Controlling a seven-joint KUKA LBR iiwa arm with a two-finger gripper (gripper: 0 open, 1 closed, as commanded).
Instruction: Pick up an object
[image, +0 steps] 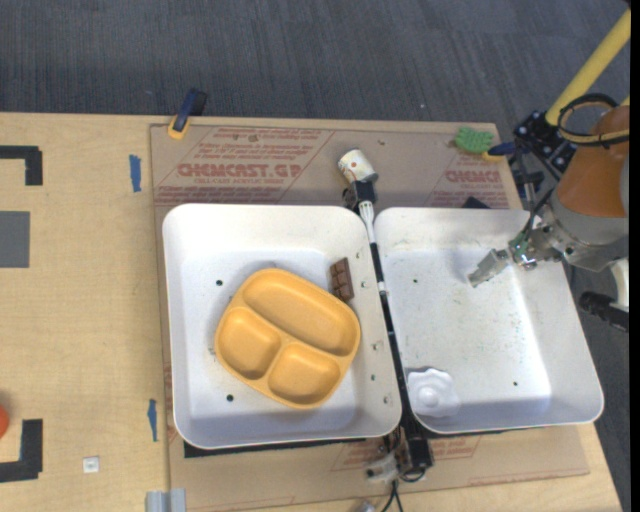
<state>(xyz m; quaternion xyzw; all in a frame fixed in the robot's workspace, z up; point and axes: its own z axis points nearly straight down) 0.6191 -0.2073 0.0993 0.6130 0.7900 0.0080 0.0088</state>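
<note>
Overhead, two white bins sit side by side on a wooden worktop (80, 300), over a brown board printed with red lettering. The left bin (195, 300) holds a yellow tray (288, 336) with three compartments, lying flat and turned at a slant near the bin's middle. Just at the tray's 1 o'clock, touching or nearly touching its rim, lies a small brown bar (342, 280), close against the bin's right wall.

The right bin (560, 380) holds a small white object (431, 390) at its 7 o'clock corner, close to the wall shared with the left bin; its exact shape is hard to make out against the white floor.

The arm (590, 190) comes in at 3 o'clock, its orange band above the wrist, and the claw (487, 268) hangs over the upper part of the right bin, pointing toward 8 o'clock. Whether the claw is open or closed cannot be told at this size, and nothing can be seen in it.

From the claw, the white object lies toward 7 o'clock, well apart. The brown bar lies toward 9 o'clock, across the shared wall, and the tray toward 8 o'clock, farther off.

At the board's 12 o'clock edge a white and black clamp (355, 170) stands above the join of the bins. A green clamp (472, 140) sits at the board's 1 o'clock corner, a blue and yellow one (186, 112) at 11 o'clock.
</note>
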